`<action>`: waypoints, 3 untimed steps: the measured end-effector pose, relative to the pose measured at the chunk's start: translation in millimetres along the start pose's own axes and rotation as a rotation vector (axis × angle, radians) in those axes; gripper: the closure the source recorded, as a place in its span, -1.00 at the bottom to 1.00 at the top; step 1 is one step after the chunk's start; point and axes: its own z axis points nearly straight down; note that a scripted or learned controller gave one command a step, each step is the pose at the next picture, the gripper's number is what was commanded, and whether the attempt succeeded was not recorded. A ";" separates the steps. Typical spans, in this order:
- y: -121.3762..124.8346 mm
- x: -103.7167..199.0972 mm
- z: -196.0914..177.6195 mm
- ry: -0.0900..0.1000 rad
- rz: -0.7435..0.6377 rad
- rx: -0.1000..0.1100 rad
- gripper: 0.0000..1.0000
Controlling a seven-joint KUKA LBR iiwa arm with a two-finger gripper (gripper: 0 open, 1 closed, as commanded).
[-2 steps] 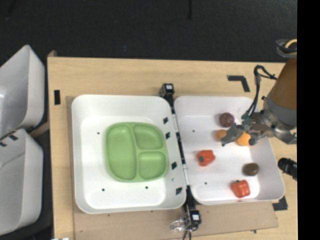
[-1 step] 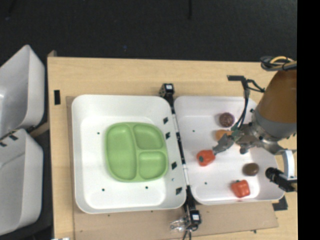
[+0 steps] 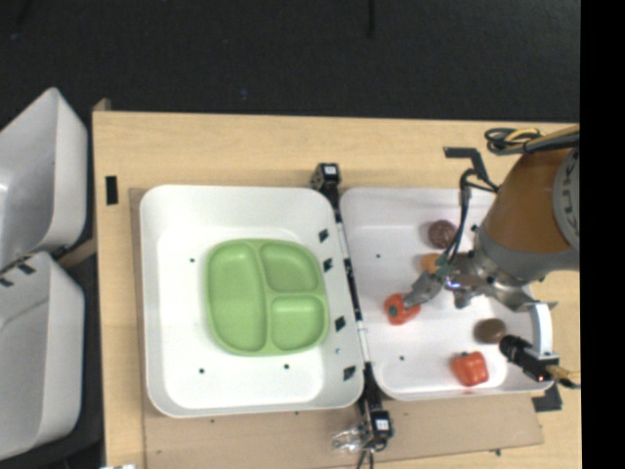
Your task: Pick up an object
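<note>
1. We see the gripper low in the right bin, its tip touching a small red-orange object; whether it grips we cannot tell.
2. The left bin holds a green divided plate.
3. A red block lies near the right bin's front edge.

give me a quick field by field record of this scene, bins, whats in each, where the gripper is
left bin: holds a green divided plate with three compartments
right bin: holds several small items
red items: one by the gripper tip, one near the bin's front edge
brown items: one toward the back, one beside the arm
orange item: small, partly hidden by the gripper
gripper: low in the right bin, tip next to the red item; grasp cannot be told
arm: reaches in from the right
</note>
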 end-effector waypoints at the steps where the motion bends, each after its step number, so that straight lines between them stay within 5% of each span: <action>1: 5.0 0.2 41.3 0.001 -0.004 -0.015 -1.00; 2: 1.3 -1.2 34.8 0.001 0.005 -0.006 1.00; 3: 5.6 6.5 -23.9 0.000 -0.007 -0.009 1.00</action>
